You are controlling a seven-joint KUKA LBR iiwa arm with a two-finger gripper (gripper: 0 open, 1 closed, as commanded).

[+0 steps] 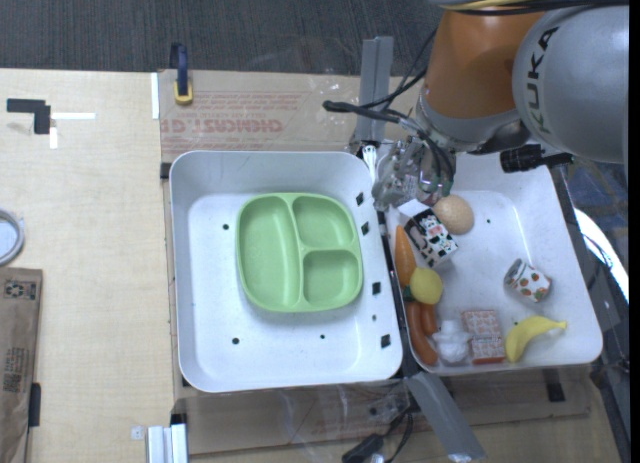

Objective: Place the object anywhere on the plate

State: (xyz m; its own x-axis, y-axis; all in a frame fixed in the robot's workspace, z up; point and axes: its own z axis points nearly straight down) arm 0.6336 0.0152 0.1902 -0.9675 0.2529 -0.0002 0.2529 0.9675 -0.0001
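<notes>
A: Looking down on the counter (80,201) from above, two white bins side by side. The left bin (200,251) carries the green plate (299,250), three compartments, lying flat near the middle.

B: And the arm (530,61) is in from the right, grey with that orange band, hanging over the back left corner of the right bin (570,341).

A: The claw (405,176) sits right at the wall between the two bins, just behind the toys. How it stands, I cannot tell; cables and shiny parts blur it all together.

B: What's under it?

A: Just in front of the claw, a small black and white cow-pattern carton (432,236), tilted. A tan egg (454,215) touches it on the right. Whether the carton is gripped, I cannot tell.

B: Along the left wall of that bin I see an orange carrot (402,249), then a lemon (427,286) below the carton, and something red (424,329) nearer the front.

A: Front of the bin: a pink wafer (484,328) and a banana (533,335) beside it. A small patterned cup (527,282) lies on its side, well apart from the claw.

B: Everything sits in the right bin, apart from the plate.
</notes>
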